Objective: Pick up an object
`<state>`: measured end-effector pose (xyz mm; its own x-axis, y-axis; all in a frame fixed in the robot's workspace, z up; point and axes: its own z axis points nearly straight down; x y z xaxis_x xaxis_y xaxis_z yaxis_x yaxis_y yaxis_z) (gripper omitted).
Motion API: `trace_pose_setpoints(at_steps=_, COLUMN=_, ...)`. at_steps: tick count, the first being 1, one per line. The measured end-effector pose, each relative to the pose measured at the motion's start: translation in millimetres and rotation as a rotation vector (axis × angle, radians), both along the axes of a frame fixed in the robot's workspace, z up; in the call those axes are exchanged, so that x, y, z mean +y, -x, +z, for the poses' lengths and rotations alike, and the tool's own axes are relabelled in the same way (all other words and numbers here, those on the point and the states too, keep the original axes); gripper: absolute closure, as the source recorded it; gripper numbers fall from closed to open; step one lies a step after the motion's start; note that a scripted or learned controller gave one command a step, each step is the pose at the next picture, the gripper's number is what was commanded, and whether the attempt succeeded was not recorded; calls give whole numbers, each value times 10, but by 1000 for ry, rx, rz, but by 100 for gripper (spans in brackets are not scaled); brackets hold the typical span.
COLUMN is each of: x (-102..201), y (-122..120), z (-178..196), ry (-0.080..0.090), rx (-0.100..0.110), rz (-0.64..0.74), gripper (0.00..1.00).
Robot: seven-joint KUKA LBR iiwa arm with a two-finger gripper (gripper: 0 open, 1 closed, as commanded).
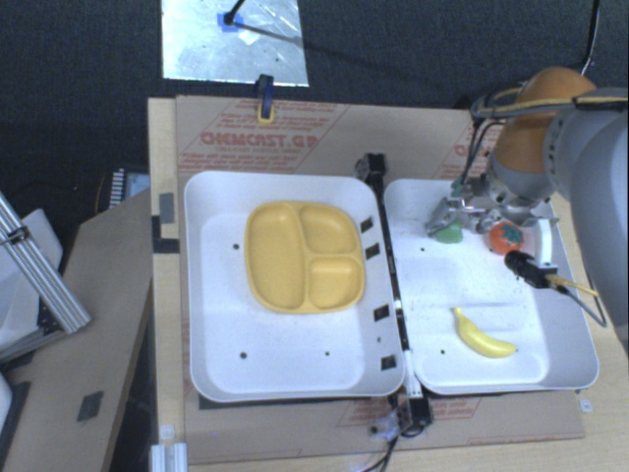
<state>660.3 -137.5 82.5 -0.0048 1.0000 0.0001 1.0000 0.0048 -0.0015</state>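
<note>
On the left, the left bin (224, 347) holds a yellow divided plate (300, 256), lying flat near its middle with nothing on it and nothing near it.

Past the strip where the two bins meet, the right bin (442, 308) has the loose things in it. The gripper (444, 219) is low over the far left part of this bin, right at a small green piece (450, 233) that lies on the bin floor. The green piece shows just under and beside the gripper's tip, touching it or very nearly so. From this angle I cannot tell whether the gripper is open or closed, nor whether it has any hold on the piece. Nothing looks lifted clear of the floor.

Further right and towards the near side, a banana (484, 338) lies on its own, well apart from the gripper. Back at the far side, a small red and orange piece (505, 236) sits just beside the wrist, partly hidden by it. The arm (580, 155) comes in over the bin's right edge.

As for the task, my judgement is that the reach is done and the green piece is the likely target. The pick itself is not done. What is left is a sure grip and a lift off the bin floor — neither shows here.
</note>
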Motion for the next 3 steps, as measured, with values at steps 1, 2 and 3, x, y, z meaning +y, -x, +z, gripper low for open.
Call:
trace_pose_setpoints(at_steps=1, x=-3, y=-23, z=142, ry=2, rx=-7, rz=2, gripper=100)
trace_pose_setpoints(at_steps=2, x=28, y=10, z=776, ry=1, rx=-9, rz=0, gripper=100)
trace_pose_setpoints(at_steps=3, x=99, y=-2, z=1244, ry=1, rx=-8, rz=2, gripper=100)
